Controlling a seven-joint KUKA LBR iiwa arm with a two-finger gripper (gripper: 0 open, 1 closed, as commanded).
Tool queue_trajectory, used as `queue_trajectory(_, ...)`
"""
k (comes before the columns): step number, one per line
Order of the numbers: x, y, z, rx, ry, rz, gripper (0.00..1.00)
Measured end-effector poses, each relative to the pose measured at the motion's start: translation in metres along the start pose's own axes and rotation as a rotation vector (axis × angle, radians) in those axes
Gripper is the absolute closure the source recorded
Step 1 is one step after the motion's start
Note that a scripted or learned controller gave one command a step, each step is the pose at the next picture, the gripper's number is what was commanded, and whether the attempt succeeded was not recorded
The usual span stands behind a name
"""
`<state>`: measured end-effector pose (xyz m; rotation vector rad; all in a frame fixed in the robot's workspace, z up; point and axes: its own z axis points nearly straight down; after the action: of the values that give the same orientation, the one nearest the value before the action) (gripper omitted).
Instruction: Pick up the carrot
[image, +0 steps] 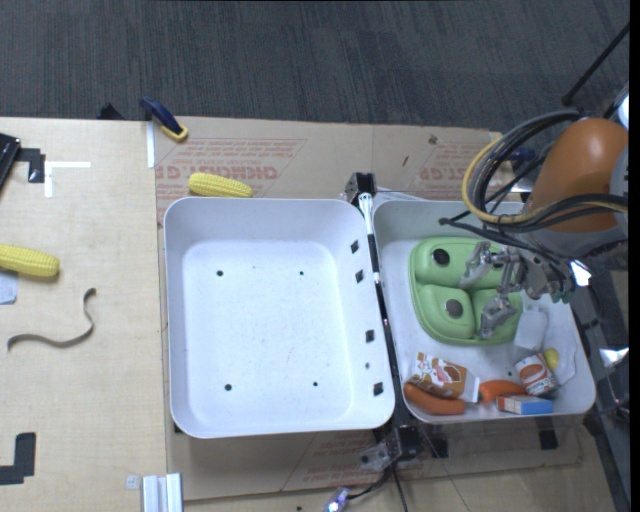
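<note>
My fingers (492, 290) hang parted and empty over the green tray (440, 290) in the right bin (390, 300), since the carrot (500, 390) lies nearer, beside the wrapped packets (440, 375).

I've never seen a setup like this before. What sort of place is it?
Probably a robotics lab test bench. A grey and orange robot arm reaches over two shallow white bins, the right one holding toy food such as a carrot, and cardboard sheeting covers the bench.
</note>
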<state>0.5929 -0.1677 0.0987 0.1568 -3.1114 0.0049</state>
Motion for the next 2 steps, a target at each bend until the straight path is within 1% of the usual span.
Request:
queue_trajectory(1,0.092,0.037,0.005,0.001,-0.039,0.077,0.00)
queue_trajectory(2,0.024,-0.025,0.005,-0.032,-0.026,0.246,0.00)
